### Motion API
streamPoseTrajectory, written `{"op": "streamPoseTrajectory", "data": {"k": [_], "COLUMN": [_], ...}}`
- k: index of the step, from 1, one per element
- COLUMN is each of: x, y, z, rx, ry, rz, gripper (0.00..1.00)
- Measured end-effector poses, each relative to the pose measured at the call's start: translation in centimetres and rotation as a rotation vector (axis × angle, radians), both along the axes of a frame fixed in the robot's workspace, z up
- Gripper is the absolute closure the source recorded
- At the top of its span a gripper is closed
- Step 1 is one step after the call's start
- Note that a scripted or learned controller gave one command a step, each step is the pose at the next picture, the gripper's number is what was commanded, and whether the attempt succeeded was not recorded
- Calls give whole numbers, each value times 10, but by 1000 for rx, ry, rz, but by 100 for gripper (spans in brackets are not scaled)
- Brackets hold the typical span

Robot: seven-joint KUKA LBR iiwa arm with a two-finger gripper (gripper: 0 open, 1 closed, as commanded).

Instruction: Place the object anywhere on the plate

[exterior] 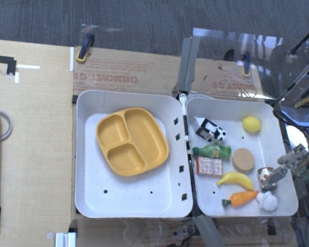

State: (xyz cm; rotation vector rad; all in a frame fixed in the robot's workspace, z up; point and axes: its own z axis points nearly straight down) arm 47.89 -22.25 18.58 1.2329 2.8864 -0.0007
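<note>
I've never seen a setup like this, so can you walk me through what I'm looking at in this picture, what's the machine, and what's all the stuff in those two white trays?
One camera looks down at a slant on two white bins. The left bin holds a yellow divided plate. The right bin holds a lemon, green bottle, banana, carrot, round tan disc, small red box and other items. The robot arm's claw reaches in from the right, low over that bin; whether it grips anything is unclear.

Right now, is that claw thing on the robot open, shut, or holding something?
Gripper: cannot be told; it hangs low at the right bin's right edge, beside the banana.
</note>
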Motion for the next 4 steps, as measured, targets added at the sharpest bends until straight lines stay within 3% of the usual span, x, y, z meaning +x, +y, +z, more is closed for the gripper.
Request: {"op": "streamPoseTrajectory", "data": {"k": [1, 2, 3, 4], "x": [1, 1, 8, 10], "y": [0, 0, 0, 0], "z": [9, 9, 219, 228], "rx": [-1, -1, -1, -4], "ry": [-2, -2, 0, -3], "rz": [-2, -2, 314, 312], "gripper": [100, 0, 0, 100]}}
